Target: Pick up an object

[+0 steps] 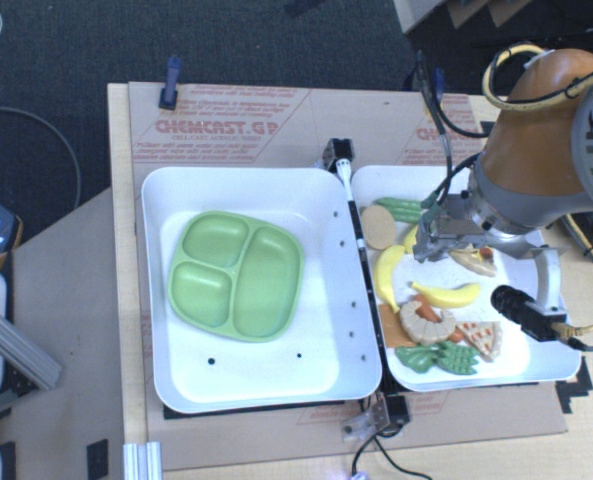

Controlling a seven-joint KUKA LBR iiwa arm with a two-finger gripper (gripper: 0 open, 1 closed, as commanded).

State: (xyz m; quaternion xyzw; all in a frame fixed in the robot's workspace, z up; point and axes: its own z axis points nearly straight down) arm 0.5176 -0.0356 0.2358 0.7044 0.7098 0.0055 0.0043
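Arm: grey with an orange band, it reaches in from the right and hangs over the right bin (546, 373).
Gripper (438, 240): low over the upper middle of the right bin, above the toy food; its body hides the tips, so whether the fingers are open, closed or gripping anything cannot be told.
Right bin contents: two yellow bananas, one (387, 276) lying along the left wall and one (446, 294) near the middle; a tan round piece (380, 228) near the upper left; a green bean pod (400, 209) above it; a pizza slice (475, 261) just right of the gripper; a sandwich-like round (425, 322) below the middle banana; a waffle wedge (484, 339) and green leaves (441, 359) along the lower wall.
Left bin (166, 298): holds a green divided plate (237, 275), lying flat towards its upper left.
Worktop (276, 118): brown board with red lettering under both bins.
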